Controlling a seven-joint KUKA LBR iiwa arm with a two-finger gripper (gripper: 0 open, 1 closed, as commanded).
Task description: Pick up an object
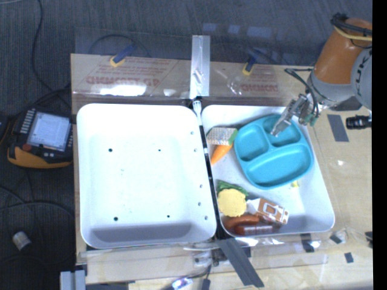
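arm point(357, 71): grey, rounded, bulky link
band point(341, 53): broad orange collar, dark rim at its top, up the arm from the fingers
wrist: pale grey, narrowing toward the fingers
cable point(298, 74): thin, black, looped just behind the fingers
gripper point(284, 123): slim metallic grey fingers, small dark fittings at their base

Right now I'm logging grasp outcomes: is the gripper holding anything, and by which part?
It cannot be told. The gripper is down over the far rim of the blue tray, but nothing shows between its fingers.
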